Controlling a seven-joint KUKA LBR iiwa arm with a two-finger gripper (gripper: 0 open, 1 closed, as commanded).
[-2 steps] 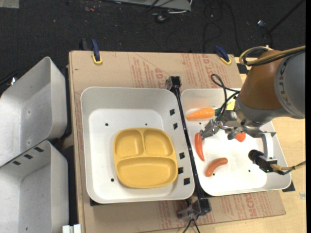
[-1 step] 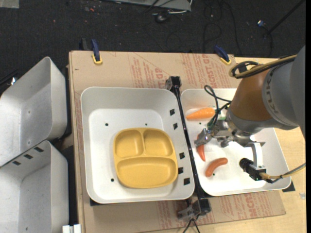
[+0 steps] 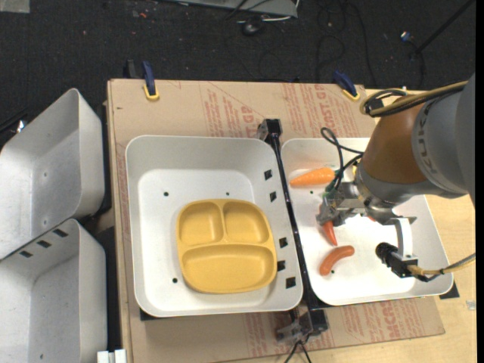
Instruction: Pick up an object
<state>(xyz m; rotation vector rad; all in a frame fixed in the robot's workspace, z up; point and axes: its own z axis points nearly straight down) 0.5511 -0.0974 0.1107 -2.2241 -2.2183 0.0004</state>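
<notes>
Toward the near wall of the right bin: an orange-red sausage, lying at a slant on the bin's floor, free of the claw. Just beyond it, nearer the bin's middle: a small red pepper, pointing toward the near wall, its far end right under the claw. Hangs low over the bin's middle, this claw, dark and tangled in cables; cannot tell whether spread or closed, nor whether touching the pepper or merely above it. No object plainly clamped in it. Further in, toward the bin's far wall: an orange carrot, lying across, just beyond the claw and apart from the pepper. Above the bin's right half: the arm, its orange band looming over the far right corner, the grey body reaching in from outside the bin. Beside the right bin, to its left: the left bin, touching along a black divider, with a yellow sectioned tray flat on its floor. Under the right bin and out past its far wall: a brown bench board with two blue clamps at its far edge.
</notes>
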